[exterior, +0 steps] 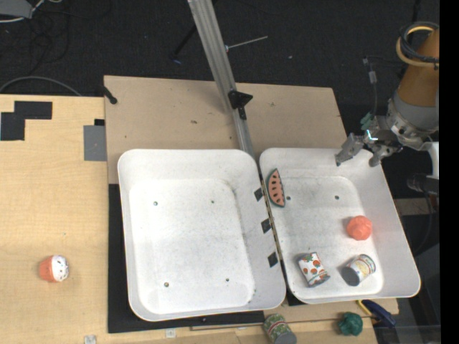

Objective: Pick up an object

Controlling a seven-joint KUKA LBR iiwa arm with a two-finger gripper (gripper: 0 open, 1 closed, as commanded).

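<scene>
The right bin (326, 169) holds a watermelon-slice toy (276, 188) against its left wall, an orange-red ball (359, 227) at the right, a white box with red spots (313, 269) near the front and a small tin can (358, 269) lying beside it. My gripper (362, 151) hangs over the back right corner of this bin, well above the objects. Its fingers are spread open with nothing between them. The orange ball lies about a hand's width in front of it.
The left bin (143, 165) sits beside the right one. A slanted metal rail (219, 56) runs down to the bins' shared back edge. On the bench lie an orange-white ball (54, 269) at the left, and a can (276, 328) and a green toy (350, 324) at the front.
</scene>
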